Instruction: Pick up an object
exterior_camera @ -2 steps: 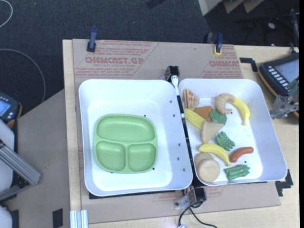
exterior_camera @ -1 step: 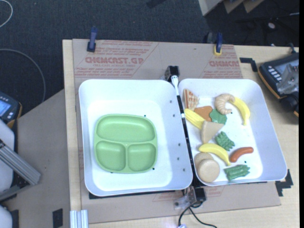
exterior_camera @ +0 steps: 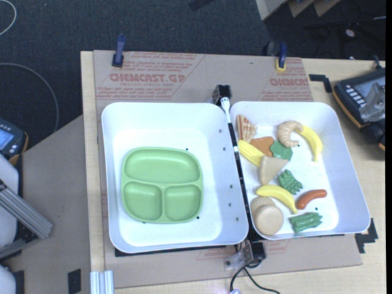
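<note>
toy food crowded in the right bin, nothing lifted yet
candidate objects lie in the right bin (exterior_camera: 335,176), many touching: banana (exterior_camera: 275,195) against bun (exterior_camera: 268,218), cheese wedge (exterior_camera: 271,167) beside broccoli (exterior_camera: 288,181); likely risks: a grasp catches two pieces or shoves a neighbour, the round bun slips out, the sausage (exterior_camera: 311,196) lies too low; green plate (exterior_camera: 162,184) in the left bin (exterior_camera: 116,164) looks too wide

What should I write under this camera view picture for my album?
A green divided plate sits in the left white bin, while toy food fills the right bin.
</note>
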